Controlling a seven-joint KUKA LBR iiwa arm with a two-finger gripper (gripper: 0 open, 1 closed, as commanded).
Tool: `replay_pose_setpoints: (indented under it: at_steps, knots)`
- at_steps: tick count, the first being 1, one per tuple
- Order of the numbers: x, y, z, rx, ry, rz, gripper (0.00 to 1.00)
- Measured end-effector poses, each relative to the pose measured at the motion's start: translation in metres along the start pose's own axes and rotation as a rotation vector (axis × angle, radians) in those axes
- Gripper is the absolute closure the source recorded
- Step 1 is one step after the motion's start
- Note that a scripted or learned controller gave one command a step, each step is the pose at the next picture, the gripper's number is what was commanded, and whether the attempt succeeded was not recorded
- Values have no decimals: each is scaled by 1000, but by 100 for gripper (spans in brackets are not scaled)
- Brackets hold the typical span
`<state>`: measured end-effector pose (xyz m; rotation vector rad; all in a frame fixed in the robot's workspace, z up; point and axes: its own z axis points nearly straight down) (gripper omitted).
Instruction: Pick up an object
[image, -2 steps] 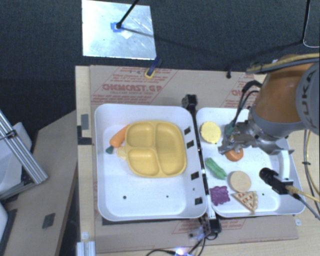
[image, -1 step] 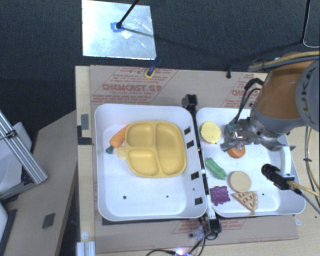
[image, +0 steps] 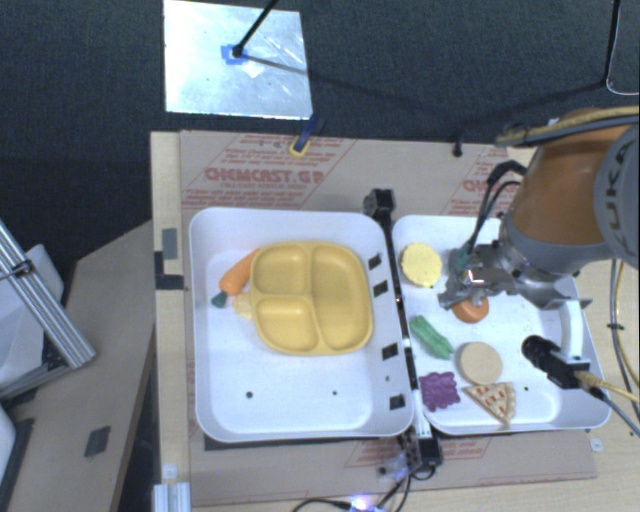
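My gripper (image: 466, 291) hangs low over the right bin (image: 575, 415), at its upper middle. An orange round piece (image: 472, 311) lies directly under it, partly covered by the gripper body. A yellow disc (image: 421, 264) sits just left of the gripper. Below it lie a green pickle-shaped piece (image: 432, 336), a tan round cookie (image: 480, 361), a purple grape bunch (image: 438, 389) and a pizza slice (image: 492, 400).
The left bin (image: 215, 400) holds a yellow divided plate (image: 305, 298) with a toy carrot (image: 235, 274) at its left rim. A black divider rail (image: 397, 310) runs between the bins. The arm's orange band (image: 565, 185) looms over the right bin's far side.
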<state>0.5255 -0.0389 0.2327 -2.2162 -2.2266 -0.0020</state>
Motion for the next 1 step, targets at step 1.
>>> replay_pose_setpoints:
  at_steps: [1]
  knots:
    - [-10,12,4,-1,-1,3,100]
